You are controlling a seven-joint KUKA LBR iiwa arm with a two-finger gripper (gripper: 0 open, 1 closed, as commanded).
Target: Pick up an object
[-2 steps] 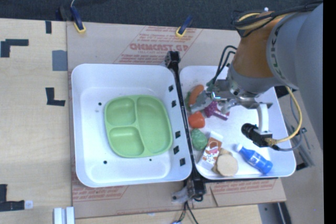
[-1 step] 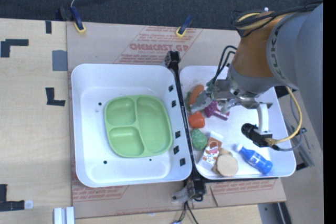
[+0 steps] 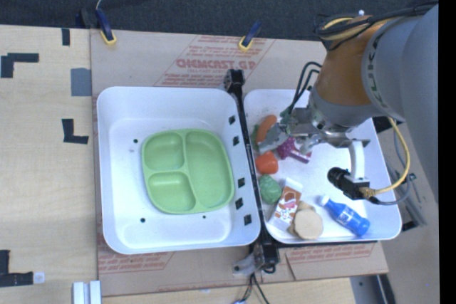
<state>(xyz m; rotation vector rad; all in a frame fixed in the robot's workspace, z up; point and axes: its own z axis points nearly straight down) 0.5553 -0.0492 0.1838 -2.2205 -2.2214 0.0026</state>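
The arm [image 3: 370, 75] is reaching in from the right and is hanging over the right bin [image 3: 381, 228], with its orange band above the wrist. The gripper [image 3: 291, 133] is sitting low among the small objects at the left part of this bin — whether it is open or closed, I cannot tell, because the metal parts are mixing with the things under them.

Just beside the gripper a purple object [image 3: 291, 150] is lying, and an orange-red piece [image 3: 265, 127] is touching the bin's left wall area. Below them a red-orange round object [image 3: 267, 164] and a green one [image 3: 270, 189] are lying close together. Nearer the front edge a small carton [image 3: 286, 208], a tan round object [image 3: 308, 223] and a blue bottle [image 3: 345, 216] are resting.

The left bin [image 3: 117, 174] is carrying a green divided plate [image 3: 188, 171] — three compartments, lying flat. Both bins are standing on the bench [image 3: 43, 181].
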